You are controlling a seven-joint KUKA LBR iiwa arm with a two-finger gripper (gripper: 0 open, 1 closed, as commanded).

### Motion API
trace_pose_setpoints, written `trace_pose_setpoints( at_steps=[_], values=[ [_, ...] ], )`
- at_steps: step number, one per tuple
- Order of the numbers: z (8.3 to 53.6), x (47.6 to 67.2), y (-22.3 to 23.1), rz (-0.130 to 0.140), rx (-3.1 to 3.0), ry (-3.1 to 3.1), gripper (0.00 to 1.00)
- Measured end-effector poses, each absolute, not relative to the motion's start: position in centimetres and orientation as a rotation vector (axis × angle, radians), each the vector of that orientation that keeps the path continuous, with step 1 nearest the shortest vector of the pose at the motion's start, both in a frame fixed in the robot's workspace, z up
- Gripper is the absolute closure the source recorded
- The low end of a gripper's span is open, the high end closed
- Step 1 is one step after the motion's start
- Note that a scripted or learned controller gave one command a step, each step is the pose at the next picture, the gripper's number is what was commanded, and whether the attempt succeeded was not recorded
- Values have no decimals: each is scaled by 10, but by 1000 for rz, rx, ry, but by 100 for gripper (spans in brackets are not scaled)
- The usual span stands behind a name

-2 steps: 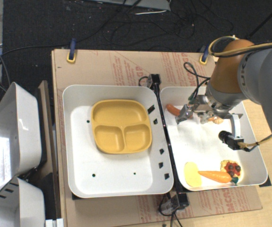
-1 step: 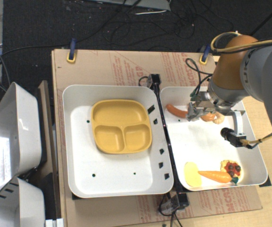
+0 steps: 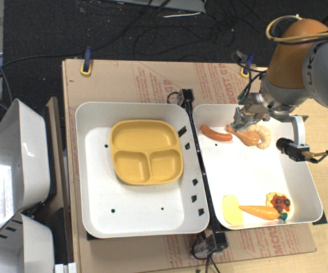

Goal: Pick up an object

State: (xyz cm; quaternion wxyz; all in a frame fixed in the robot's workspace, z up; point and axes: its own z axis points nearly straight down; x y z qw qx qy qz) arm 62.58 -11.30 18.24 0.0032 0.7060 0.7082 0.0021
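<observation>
Bench (image 3: 124, 75) of brown board, bearing 2 shallow white bins side by side. In the left bin (image 3: 95, 209): 1 yellow plate (image 3: 147, 151) with 3 sections, lying flat near the middle.

In the right bin (image 3: 261, 169), far end: a sausage (image 3: 216, 133) lying flat, and just beside it to the right a shrimp (image 3: 256, 135), curled, orange and pale. Near end of the same bin: a pale yellow disc (image 3: 231, 209), a carrot (image 3: 259, 211) touching its right edge, and a small pizza slice (image 3: 279, 202) with red and dark toppings at the carrot's thick end.

Grey arm (image 3: 303, 56) with orange band reaching in from the right. Gripper (image 3: 245, 120) down over the far end of the right bin, tips right at the shrimp's left end, between shrimp and sausage. Fingers a dark blur from this angle: cannot tell how far apart, possibly touching the shrimp, no object clearly seen between them.
</observation>
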Motion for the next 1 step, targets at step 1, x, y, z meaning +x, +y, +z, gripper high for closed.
trace_pose_setpoints(
  at_steps=[1],
  values=[
    [230, 622, -120, 5, 2219, 2217, 100]
  ],
)
